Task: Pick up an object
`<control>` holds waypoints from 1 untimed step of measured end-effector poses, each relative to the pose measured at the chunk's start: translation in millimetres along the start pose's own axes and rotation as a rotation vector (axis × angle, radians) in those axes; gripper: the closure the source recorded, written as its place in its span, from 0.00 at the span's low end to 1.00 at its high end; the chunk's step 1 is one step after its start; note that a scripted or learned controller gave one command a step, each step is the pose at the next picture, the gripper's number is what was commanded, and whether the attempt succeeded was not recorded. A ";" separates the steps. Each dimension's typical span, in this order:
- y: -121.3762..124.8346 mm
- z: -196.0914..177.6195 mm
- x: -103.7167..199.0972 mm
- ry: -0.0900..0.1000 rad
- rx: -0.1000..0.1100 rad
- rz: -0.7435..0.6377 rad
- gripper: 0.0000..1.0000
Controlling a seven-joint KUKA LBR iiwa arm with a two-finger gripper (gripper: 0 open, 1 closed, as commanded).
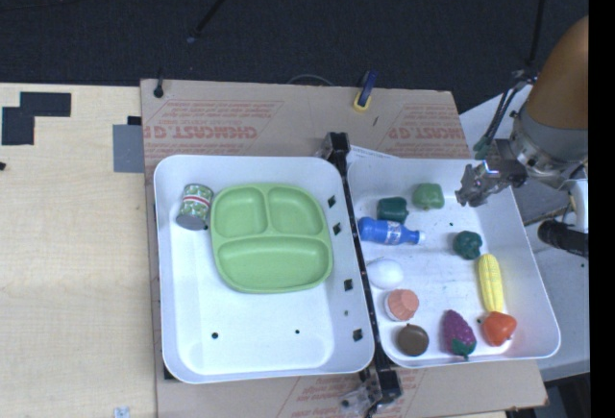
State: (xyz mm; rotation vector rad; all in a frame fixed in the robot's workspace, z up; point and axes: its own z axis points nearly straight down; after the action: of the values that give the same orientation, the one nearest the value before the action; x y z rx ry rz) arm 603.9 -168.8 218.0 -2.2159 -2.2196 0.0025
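White plastic makes up both bins I am watching on the desk [67,243], and the right bin [538,310] carries nearly all the small items. My end effector [478,184] hangs over that bin's upper right edge, at the end of the grey arm [548,133] with its orange band; from this slanted angle I cannot tell how it is set, and I see nothing gripped in it. Below it in the bin lie a light green lump [429,196], a dark green block [391,209], a blue bottle [388,233] on its side, a dark green round piece [467,244], a white egg-like ball [386,273], a yellow corn cob [491,282], a pinkish disc [402,304], a brown round piece [413,340], a purple piece [458,331] and an orange-red one [498,328] (the last two sit just beside each other). The left bin [250,349] holds a green divided plate [271,237] with a small can [195,207] touching its left edge.
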 end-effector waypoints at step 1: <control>-35.9 7.3 44.3 0.001 0.001 0.000 1.00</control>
State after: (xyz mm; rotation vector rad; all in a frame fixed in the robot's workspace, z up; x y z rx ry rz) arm 567.9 -124.6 211.0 -2.2147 -2.2188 0.0035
